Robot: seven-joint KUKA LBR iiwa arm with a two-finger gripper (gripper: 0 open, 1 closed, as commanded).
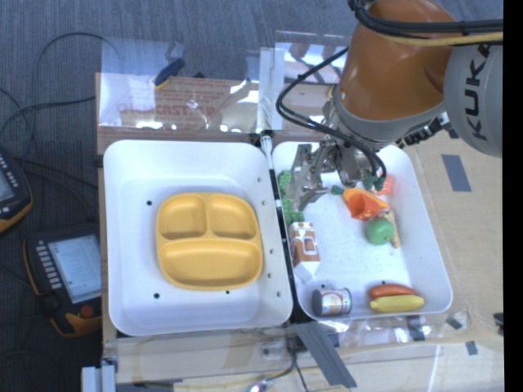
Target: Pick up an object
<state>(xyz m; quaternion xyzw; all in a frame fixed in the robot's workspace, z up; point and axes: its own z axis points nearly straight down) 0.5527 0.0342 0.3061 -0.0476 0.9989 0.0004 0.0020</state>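
Pincer (pixel 315 188) hangs low over the far left part of the right bin (pixel 425 219), jaws parted and nothing between them, so I judge the pick not yet made: closing on a thing and lifting it are still to do. Just right of it lie one orange piece (pixel 362 203) and one green ball (pixel 378 232), nearer it one carton (pixel 304 244), then one can (pixel 333 301) and one hot dog (pixel 395 297) at the near edge. Left bin (pixel 131 243) holds one yellow tray (pixel 209 239).
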